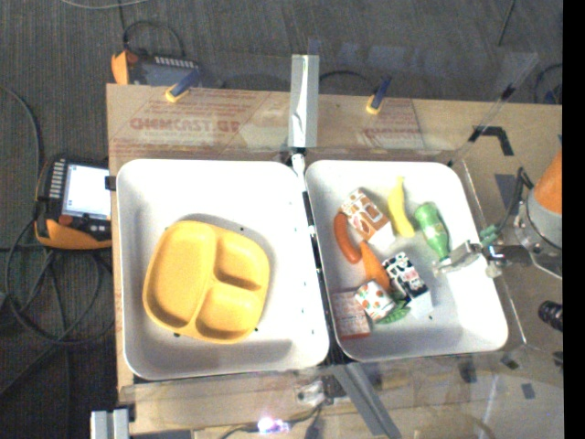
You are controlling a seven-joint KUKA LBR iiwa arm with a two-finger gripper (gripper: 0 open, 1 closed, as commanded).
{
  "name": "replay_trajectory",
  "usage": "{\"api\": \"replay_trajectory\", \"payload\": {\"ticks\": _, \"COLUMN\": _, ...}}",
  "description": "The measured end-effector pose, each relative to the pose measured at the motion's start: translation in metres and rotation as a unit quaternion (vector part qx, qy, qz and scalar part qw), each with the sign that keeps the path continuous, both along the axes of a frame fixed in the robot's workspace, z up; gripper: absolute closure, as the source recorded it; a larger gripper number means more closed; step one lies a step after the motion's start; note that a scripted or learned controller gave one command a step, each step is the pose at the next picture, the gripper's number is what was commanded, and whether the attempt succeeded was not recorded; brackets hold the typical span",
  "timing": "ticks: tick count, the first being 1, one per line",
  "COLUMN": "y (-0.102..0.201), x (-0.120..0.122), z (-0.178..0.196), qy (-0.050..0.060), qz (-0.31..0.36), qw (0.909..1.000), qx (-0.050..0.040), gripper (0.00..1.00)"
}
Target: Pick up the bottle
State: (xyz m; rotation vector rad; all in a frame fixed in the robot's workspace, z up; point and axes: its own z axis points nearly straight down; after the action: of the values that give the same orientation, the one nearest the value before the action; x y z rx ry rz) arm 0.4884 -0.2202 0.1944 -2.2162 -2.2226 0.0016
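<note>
The green bottle (pixel 432 229) lies in the right bin (pixel 475 323), in its upper middle part, beside a yellow banana (pixel 398 207). Its neck points down and to the right. My gripper (pixel 464 256) reaches in from the right over the bin's right side, with its tip just below and to the right of the bottle's lower end. Nothing shows held in it. The orange band of the arm (pixel 551 195) is at the right edge.
Left of the bottle the right bin also holds a red sausage (pixel 345 238), an orange carrot (pixel 373 262), a red-and-white box (pixel 364 210), a black-and-white box (pixel 404 275) and other small packs. A yellow divided plate (pixel 208 280) lies in the left bin (pixel 137 199).
</note>
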Motion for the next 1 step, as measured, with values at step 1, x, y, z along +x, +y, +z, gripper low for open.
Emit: {"api": "replay_trajectory", "payload": {"ticks": 1, "y": 0.0063, "x": 0.0802, "z": -0.0933, "qy": -0.001, "qz": -0.052, "qw": 0.9987, "qx": 0.0048, "gripper": 0.00}}
